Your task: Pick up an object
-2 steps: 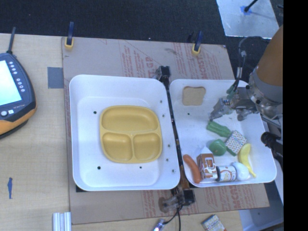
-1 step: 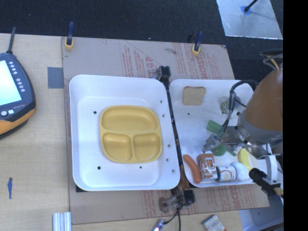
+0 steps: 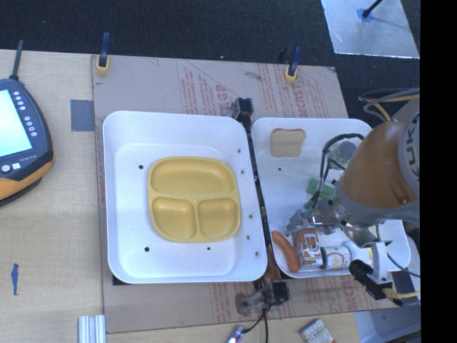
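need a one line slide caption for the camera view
Grey KUKA arm reaching into the right white bin of small items, beside the left white bin holding a yellow three-compartment plastic tray.

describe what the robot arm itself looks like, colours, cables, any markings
The arm is a rounded, bulky body: a broad orange band above a grey wrist section, with dark lettering partly visible at its upper right. Thin black cables loop beside it. The gripper below is small, metallic and dark.

A bottle lies flat beside a sausage in the right bin.
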Action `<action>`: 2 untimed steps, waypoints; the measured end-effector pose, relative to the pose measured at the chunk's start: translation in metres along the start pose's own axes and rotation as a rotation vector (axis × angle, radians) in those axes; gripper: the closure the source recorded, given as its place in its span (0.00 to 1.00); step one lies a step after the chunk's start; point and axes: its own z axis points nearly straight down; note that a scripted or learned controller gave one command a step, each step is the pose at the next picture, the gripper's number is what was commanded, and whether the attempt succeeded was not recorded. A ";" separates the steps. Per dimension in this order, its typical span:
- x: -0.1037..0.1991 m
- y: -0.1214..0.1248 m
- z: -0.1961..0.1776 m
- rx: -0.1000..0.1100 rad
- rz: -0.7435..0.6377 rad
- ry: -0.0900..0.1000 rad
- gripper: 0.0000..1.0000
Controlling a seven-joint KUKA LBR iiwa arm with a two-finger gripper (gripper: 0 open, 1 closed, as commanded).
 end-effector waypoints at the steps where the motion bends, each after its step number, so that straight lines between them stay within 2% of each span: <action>1: -0.002 0.000 0.012 0.000 -0.001 0.001 0.00; 2: -0.002 0.001 0.001 0.001 -0.006 0.000 1.00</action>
